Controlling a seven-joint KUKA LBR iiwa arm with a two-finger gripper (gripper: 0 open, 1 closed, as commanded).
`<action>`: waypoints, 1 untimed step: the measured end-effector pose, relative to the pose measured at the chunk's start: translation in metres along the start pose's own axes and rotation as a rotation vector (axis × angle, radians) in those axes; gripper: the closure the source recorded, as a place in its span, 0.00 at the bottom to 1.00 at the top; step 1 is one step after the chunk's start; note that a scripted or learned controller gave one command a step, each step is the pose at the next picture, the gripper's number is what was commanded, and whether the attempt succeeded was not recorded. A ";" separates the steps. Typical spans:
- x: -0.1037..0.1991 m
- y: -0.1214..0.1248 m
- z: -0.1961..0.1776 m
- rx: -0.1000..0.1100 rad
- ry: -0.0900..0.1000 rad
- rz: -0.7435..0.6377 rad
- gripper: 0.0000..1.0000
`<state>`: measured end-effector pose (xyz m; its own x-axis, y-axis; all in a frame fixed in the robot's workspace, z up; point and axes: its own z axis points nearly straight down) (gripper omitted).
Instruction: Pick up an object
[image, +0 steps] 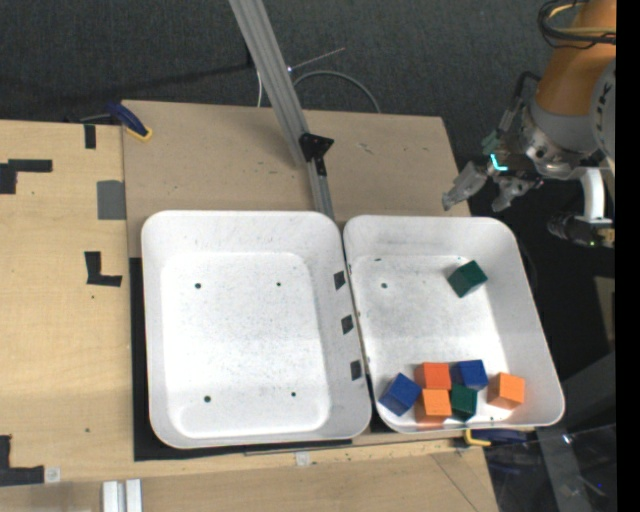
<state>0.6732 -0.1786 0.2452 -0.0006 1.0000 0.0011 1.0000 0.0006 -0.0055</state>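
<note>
Camera view, fixed overhead, slanted.

Arm: grey w/ orange band, enters from right, sits at upper right, beyond the far right corner of the right bin. Gripper hangs off the table edge over dark floor, outside both bins, well apart from all blocks. Fingers look spread apart, nothing between them. Small cyan light visible on wrist.

Table: light wood, black tape marks at left, one grey patch. Blue/yellow clamp near far left corner. Grey metal pole runs diagonally from top down to the gap btw bins, w/ black bracket partway.

Left bin: white, shallow, speckled floor, a few dark dots.

Right bin: white, touching left bin along the inner side. Contents:
- green block, alone, far right part of bin, tilted relative to bin walls.
- cluster at near edge: blue block at left; orange block and second blue block side by side behind; orange block in front beside dark green block; another orange block at right, slightly apart from the rest.
Cluster blocks mostly touching; exact contact btw each pair cannot be told.

No block lifted; all rest on bin floor.
</note>
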 end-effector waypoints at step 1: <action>0.000 0.001 -0.003 -0.004 -0.003 -0.001 0.00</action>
<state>0.6740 -0.1789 0.2483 -0.0017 1.0000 -0.0016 1.0000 0.0017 -0.0018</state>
